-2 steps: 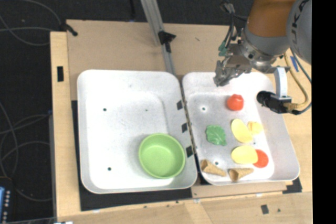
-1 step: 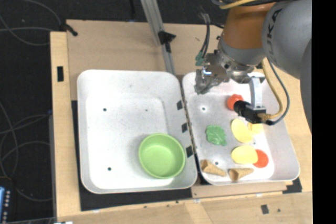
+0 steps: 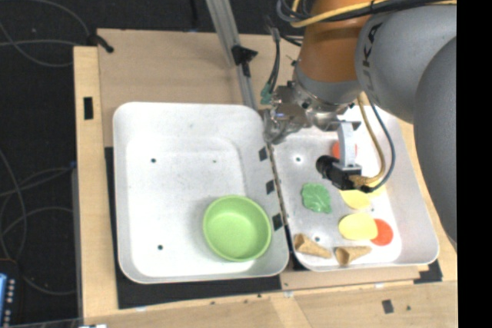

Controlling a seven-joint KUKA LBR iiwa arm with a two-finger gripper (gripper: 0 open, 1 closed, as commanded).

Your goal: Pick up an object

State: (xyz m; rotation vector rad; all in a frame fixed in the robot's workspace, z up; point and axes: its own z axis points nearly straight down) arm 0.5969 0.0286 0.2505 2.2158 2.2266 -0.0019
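Observation:
My gripper [image 3: 278, 123] hangs below the orange wrist band [image 3: 338, 11] at the far left corner of the right bin [image 3: 407, 242], close to the wall between the two bins. The view shows nothing in it. In front of it in that bin lie a green leafy piece [image 3: 316, 197], two yellow pieces [image 3: 357, 226], a red-orange piece [image 3: 383, 233] and two tan cones [image 3: 310, 246]. A green bowl [image 3: 237, 227] stands upright at the front right of the left bin [image 3: 154, 134].
A black part with a cable [image 3: 336, 169] hangs beside the arm over the middle of the right bin. A slanted metal rail [image 3: 223, 19] rises behind the bins. The arm's grey body covers the right bin's far right side.

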